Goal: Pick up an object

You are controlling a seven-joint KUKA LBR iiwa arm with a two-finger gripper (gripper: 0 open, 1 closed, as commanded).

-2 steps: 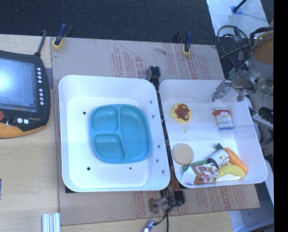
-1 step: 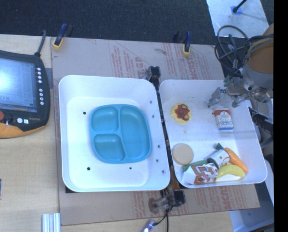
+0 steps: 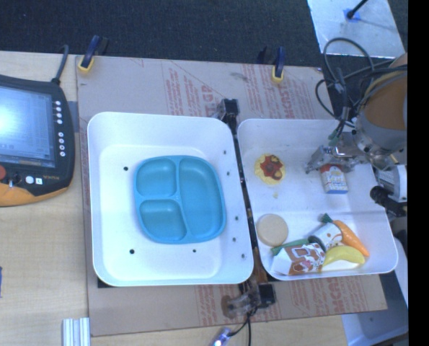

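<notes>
My gripper (image 3: 334, 158) hangs over the upper right part of the right bin (image 3: 301, 137), below the arm's grey wrist and orange band. Directly under it, on the near side, is a small white and blue carton (image 3: 335, 181) with a red top. Whether the gripper touches the carton is unclear. Left of it on the bin floor lies a yellow disc with a red topping (image 3: 270, 169). A tan round biscuit (image 3: 272, 229) sits lower down. In the bin's near right corner an orange carrot (image 3: 352, 237), a yellow banana (image 3: 342, 257) and a printed packet (image 3: 305, 255) lie together.
The left bin (image 3: 113, 193) holds a blue divided plate (image 3: 179, 198). A teach pendant (image 3: 23, 139) with a screen lies at the bench's left edge. Cables (image 3: 340, 71) loop behind the arm at the upper right. Clamps (image 3: 277, 62) pin the cardboard along the far edge.
</notes>
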